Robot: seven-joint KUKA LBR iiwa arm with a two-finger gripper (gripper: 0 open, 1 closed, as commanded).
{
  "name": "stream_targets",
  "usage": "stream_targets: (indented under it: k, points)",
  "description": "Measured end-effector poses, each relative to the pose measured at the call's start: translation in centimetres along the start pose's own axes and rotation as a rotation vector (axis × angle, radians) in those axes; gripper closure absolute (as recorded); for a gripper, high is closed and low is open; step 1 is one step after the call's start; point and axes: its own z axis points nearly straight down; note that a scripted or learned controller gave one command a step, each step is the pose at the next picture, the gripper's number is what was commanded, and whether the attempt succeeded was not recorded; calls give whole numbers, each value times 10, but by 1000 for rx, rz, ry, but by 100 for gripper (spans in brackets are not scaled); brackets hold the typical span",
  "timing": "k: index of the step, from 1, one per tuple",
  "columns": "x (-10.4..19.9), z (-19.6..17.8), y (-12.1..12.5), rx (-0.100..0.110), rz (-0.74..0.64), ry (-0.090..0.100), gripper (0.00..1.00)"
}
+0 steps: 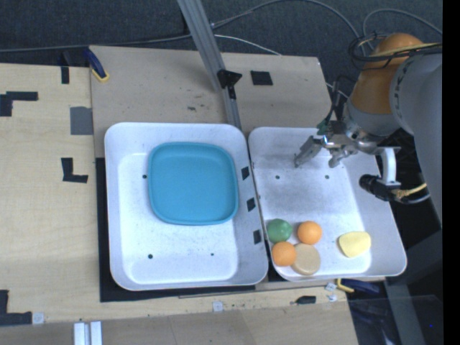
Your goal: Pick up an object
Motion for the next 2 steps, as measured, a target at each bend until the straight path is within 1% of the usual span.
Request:
stream_targets:
  k: [1, 2]
  points:
    - [1, 53, -1, -1, -1, 0, 0]
    - [1, 40, 0, -4, -1, -1, 100]
